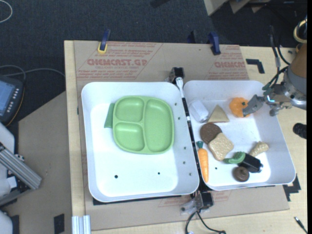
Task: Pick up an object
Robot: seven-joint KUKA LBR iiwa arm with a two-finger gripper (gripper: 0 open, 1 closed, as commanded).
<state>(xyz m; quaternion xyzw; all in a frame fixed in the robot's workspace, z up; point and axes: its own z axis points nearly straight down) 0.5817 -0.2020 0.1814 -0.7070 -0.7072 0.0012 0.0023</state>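
Note:
My gripper (264, 106) hangs over the right bin's (280, 130) far right part, open, with nothing between its fingers. Its left finger (254, 103) is right beside an orange fruit (237, 107); whether it touches I cannot tell. The same bin holds a white piece (198, 110), a tan wedge (219, 114), a brown round cookie (210, 131), a square cracker (221, 146), a carrot (203, 163), a green and black item (245, 160), a small brown ring (241, 173) and a beige biscuit (259, 148).
The left bin (97, 155) holds a green divided plate (144, 124). A black divider with screws (187, 130) runs between the bins. Clamps (103, 42) sit at the bench's far edge. The arm (297, 82) comes in from the right.

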